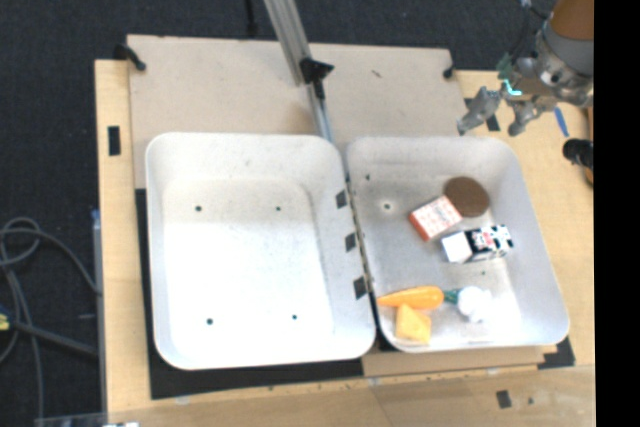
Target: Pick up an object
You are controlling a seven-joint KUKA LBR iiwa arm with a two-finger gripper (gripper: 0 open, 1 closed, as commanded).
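1. The right bin [530, 215] holds all the loose things. A brown round disc [467, 195] lies toward its far side, and just beside it, on the near left, sits a small red and white box [435, 217].
2. Near the middle of that bin lies a white and black toy car [477, 243], pointing roughly across the bin.
3. Along the bin's near edge an orange carrot [411, 297] lies flat, with a yellow wedge [413, 324] touching it on the near side. To the right of them is a small white thing with a green end [469, 302]; its shape is too blurred to name.
4. The left bin [250, 245] stands beside the right one, their rims meeting at the middle.
5. The hand [498, 113] hangs over the tabletop [400, 85] just past the far right corner of the right bin, outside its rim. Its two fingers [475, 112] point down and toward the left, spread apart with a clear gap, and nothing sits between them.
6. The hand touches none of the things. The brown disc is the nearest to it, lying on the near side of the hand and slightly left; the box and the car are farther, and the carrot, wedge and white thing are well apart from it at the bin's near edge.
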